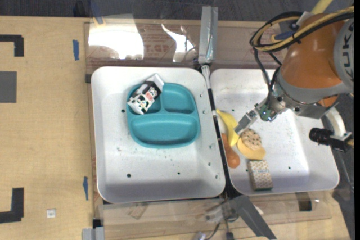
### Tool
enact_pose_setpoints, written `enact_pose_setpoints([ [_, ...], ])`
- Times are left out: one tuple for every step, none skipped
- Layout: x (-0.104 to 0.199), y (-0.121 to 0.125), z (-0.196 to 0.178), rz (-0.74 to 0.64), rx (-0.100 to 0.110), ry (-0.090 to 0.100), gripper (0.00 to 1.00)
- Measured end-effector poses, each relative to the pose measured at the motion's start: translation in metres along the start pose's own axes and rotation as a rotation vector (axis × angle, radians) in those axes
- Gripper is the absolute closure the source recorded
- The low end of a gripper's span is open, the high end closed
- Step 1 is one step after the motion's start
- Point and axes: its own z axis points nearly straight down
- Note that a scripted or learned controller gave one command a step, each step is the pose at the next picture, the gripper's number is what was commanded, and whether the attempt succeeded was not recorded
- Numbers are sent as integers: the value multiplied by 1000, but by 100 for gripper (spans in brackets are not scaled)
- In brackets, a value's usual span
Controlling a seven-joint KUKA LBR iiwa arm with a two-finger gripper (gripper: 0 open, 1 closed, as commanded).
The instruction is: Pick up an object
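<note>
While the bench (39, 121) spreads out in bare tan board at the far left, marked with black corner brackets and small bits of blue tape, the left bin (112, 171) sits beside it, shallow and white. A teal divided plate (169, 126) lies in the upper middle of that bin, with three compartments. In its upper-left compartment rests a small black-and-white printed carton (145, 97), tilted, its top corner poking over the plate's rim.

Behind the bins stands a clear plastic sheet (146, 36) that catches a bright glare, with a grey post (207, 34) at the seam between the bins.

Just past the seam, in the right bin (315, 171), a cluster of toy food lies against the left wall. A yellow banana (228, 119) is at the top, an orange carrot-like piece (232, 157) runs down beneath it, and a tan cookie-like round (251, 140) with dark specks touches both. Below that, near the bin's front edge, sits a small patterned block (260, 174).

The gripper (245, 122) reaches down and to the left from the grey arm (315, 64) with its orange band, its tip right above the banana and the cookie. Whether its tip is spread or closed, I cannot tell, and nothing shows as held.
</note>
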Motion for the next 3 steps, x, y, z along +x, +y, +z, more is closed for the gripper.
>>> enact_pose_setpoints([
  [-1, 2, -9, 0, -3, -1, 100],
  [0, 1, -8, 1, -2, 0, 0],
  [2, 44, -80, 168, -4, -1, 0],
])
